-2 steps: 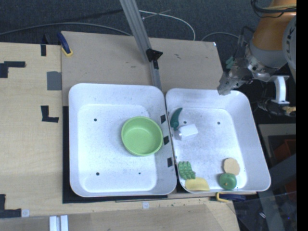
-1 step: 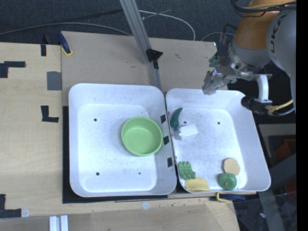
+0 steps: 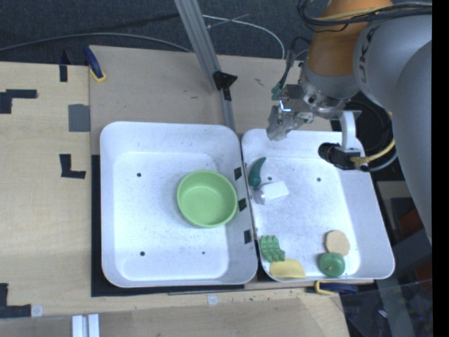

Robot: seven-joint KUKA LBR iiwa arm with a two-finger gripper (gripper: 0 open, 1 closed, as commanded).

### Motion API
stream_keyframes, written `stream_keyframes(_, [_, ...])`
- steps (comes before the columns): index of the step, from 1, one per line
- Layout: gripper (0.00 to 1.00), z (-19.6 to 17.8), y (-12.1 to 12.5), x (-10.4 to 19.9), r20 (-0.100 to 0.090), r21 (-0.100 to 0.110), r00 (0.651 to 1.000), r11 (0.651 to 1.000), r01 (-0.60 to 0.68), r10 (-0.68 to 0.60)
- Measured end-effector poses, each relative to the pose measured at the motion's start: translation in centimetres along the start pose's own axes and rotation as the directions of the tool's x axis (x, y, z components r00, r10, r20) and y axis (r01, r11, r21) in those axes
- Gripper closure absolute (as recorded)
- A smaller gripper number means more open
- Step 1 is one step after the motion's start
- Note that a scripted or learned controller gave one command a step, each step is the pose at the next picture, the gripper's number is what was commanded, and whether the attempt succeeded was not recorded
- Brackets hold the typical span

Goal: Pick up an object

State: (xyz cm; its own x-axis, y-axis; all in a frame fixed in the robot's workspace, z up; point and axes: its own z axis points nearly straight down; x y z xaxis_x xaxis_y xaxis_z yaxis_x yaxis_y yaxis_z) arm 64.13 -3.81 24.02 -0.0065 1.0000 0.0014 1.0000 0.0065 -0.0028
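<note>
**Gripper hangs over the far corner of the right bin, holding nothing you can see**

Take the green bowl [image 3: 207,199] as your marker. It sits in the left bin [image 3: 126,142], a little right of that bin's middle, upright with its hollow facing you.

Just right of the bowl runs the seam where the left bin meets the right bin [image 3: 368,209]. Past that seam, right of the bowl and slightly farther from you, lies a dark green curved piece [image 3: 257,171] close to the right bin's left wall, and touching or just beside it, at the bowl's own level, a small white block [image 3: 273,191].

Right of the bowl and nearer to you you'll find a green ridged piece [image 3: 271,247] with a pale yellow piece [image 3: 287,268] just beside it at the near rim. Further right along that rim sit a round green object [image 3: 332,263] and, just beyond it, a tan round object [image 3: 337,242].

The gripper [image 3: 282,128] is up and right of the bowl, over the right bin's far left corner, well apart from every piece. Nothing shows between its fingers; how far apart they stand you cannot tell from here.
</note>
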Motion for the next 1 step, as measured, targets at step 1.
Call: stream_keyframes(1, [1.00,-0.18,-0.13,5.39,-0.001,-0.001,1.000,1.000,0.001,-0.001])
